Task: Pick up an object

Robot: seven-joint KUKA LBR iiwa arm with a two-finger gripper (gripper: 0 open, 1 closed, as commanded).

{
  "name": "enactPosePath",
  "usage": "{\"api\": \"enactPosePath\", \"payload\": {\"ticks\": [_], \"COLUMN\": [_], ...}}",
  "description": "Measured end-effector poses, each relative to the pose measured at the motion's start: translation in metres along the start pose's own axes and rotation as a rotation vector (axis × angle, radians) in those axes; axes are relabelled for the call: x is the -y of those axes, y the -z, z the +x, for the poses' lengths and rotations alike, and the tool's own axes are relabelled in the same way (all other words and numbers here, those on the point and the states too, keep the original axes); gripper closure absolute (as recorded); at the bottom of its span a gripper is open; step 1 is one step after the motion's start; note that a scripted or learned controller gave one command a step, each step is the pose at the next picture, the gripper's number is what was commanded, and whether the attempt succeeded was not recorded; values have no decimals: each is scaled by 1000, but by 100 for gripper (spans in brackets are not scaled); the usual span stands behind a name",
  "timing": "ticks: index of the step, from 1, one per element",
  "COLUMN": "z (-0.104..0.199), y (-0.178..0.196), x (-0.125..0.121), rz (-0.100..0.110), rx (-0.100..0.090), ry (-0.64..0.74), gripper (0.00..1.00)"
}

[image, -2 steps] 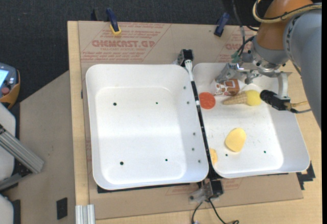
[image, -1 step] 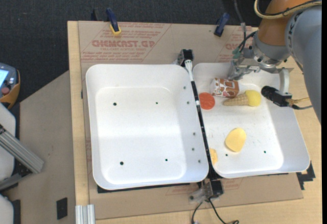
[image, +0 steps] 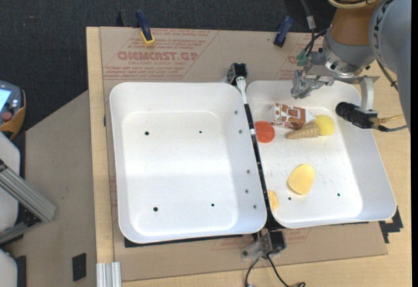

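My gripper (image: 302, 88) hangs over the far edge of the right bin (image: 366, 204), above and slightly right of a brown-and-white patterned packet (image: 289, 114). Nothing shows between its fingers. Beside the packet lies an ice-cream cone toy (image: 315, 128) with a yellow top. A red round piece (image: 264, 131) rests against the bin's left wall. A yellow potato-like lump (image: 301, 178) sits in the bin's middle, and a small orange piece (image: 272, 199) lies at the near left wall.
The left bin (image: 130, 109) stands beside the right one, joined by a black divider clamp (image: 238, 74). A black cable fitting (image: 356, 114) hangs by the right bin's far right side. Blue clamps (image: 145, 28) hold the cardboard base.
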State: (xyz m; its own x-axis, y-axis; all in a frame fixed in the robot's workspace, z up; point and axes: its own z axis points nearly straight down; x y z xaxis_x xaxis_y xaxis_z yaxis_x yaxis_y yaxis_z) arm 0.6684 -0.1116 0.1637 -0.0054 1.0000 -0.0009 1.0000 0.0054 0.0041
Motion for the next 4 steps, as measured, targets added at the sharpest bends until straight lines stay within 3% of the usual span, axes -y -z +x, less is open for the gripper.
{"api": "enactPosePath", "payload": {"ticks": [1, 2, 3, 4], "z": [-45, -36, -46, -32], "y": [-59, -45, 40, 28], "x": [1, 74, 11, 48], "rz": [3, 13, -6, 12], "rx": [1, -3, 3, -3], "ry": [-2, -5, -1, -4], "gripper": [100, 100, 100, 100]}}
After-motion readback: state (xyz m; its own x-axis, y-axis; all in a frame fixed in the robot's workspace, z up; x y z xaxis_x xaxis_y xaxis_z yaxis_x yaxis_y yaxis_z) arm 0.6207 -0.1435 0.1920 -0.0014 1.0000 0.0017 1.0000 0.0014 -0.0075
